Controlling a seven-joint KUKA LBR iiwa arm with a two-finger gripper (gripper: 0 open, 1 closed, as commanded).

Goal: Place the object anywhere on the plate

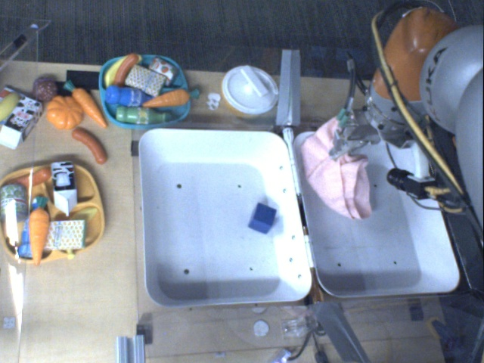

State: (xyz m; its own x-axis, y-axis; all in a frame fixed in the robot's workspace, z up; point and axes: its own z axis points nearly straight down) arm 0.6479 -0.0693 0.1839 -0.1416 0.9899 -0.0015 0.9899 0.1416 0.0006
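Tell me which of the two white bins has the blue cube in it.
The left bin holds the blue cube. The right bin, below the gripper, holds a pink cloth instead.

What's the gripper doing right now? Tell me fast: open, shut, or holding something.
Gripper: shut on the pink cloth, which hangs from its fingers over the right bin.

My end effector (pixel 349 141) sits over the right bin (pixel 393 271), touching a pink cloth (pixel 340 176) that fills the bin's upper left. That bin's lower floor lies open. The left bin (pixel 197 203) is open except a blue cube (pixel 263 218) near its right wall.
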